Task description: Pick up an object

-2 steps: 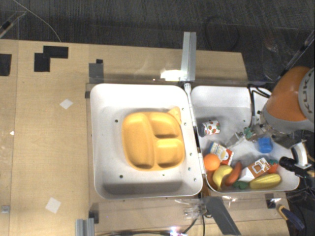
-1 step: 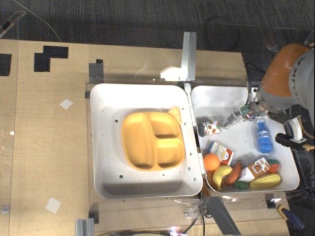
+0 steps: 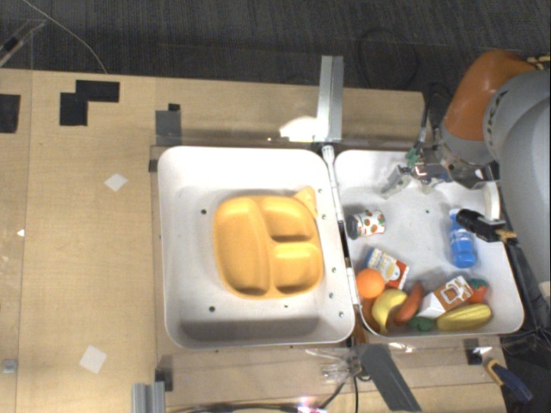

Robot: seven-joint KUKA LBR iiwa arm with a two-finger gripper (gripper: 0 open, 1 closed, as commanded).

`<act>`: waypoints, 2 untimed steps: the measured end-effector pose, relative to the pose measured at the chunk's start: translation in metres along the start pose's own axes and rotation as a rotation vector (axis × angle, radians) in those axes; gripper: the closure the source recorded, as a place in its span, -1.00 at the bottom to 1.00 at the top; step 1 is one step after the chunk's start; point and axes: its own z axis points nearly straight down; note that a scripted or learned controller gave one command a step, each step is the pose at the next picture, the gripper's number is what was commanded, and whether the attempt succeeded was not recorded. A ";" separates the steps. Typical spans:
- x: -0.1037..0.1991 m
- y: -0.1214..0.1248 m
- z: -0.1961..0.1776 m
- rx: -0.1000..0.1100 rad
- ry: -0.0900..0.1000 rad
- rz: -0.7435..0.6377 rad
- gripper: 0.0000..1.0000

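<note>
Nothing held yet: gripper (image 3: pixel 403 179) hovers w/ fingers spread, approach step; next calls for dropping onto the can (image 3: pixel 370 223).

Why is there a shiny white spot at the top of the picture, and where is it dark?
Camera view: glare on the bench behind the left bin; a soft shadow lies under the yellow tray; the gripper looks slightly blurred.

Bright even overhead light, glare patch on the counter (image 3: pixel 297 129) by the bins, soft shadows, slightly soft focus overall.
</note>
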 end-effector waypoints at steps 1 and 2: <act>0.000 0.003 -0.012 -0.006 -0.006 -0.010 1.00; 0.000 0.003 -0.011 -0.005 -0.005 -0.011 -1.00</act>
